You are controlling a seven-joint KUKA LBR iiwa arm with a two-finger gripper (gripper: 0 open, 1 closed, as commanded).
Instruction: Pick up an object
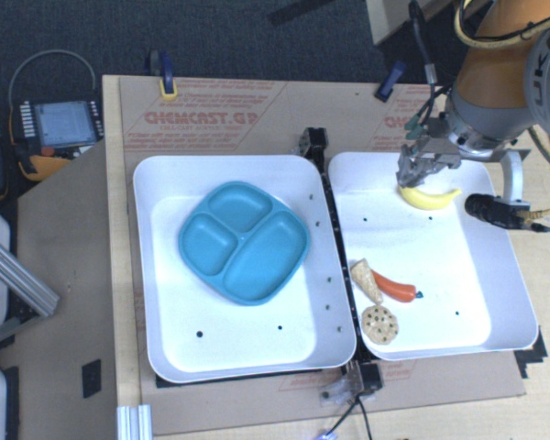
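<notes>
The two-finger gripper (425,174) is seen at the two o'clock part of the view, over the far edge of the right-hand shallow white bin (495,273). Its tips are lowered onto a curved yellow plastic banana (431,197); how far they are parted cannot be told. Near that bin's seven o'clock corner a tan bread piece (367,280), an orange carrot (395,289) and a round speckled cookie (379,324) are clustered. A blue three-compartment plastic plate (245,242) is set in the left-hand white bin (165,273).

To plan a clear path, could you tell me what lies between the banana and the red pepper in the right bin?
In the camera view, just bare white bin floor lies between the banana and the red pepper.
</notes>
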